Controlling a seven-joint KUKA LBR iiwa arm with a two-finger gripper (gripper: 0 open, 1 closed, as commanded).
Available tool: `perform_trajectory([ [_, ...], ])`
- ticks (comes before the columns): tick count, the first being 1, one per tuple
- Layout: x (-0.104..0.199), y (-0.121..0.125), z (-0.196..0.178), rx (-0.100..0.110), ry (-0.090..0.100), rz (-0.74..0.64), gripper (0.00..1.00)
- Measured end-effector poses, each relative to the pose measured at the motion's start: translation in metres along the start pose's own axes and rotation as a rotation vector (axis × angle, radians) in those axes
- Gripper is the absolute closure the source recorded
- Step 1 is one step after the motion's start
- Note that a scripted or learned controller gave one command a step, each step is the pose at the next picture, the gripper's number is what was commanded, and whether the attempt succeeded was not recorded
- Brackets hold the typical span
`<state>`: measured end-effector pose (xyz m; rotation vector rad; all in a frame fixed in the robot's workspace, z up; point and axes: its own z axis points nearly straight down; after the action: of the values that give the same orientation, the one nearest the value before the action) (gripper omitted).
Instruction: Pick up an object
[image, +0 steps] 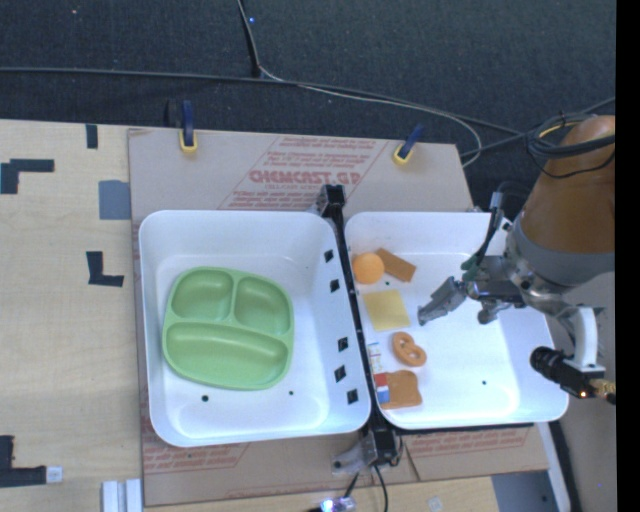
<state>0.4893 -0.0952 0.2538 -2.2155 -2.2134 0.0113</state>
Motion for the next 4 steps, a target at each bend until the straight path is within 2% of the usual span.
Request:
perform_trajectory([
  [1,0.0,0.002,-0.005,-0.01,-0.001,-0.003,0.0],
  [2,0.008,0.006,0.043,-0.005,-0.001,-0.002,0.0],
  [4,-0.002,0.006,0.136,-0.004,-0.001,-0.001,0.0],
])
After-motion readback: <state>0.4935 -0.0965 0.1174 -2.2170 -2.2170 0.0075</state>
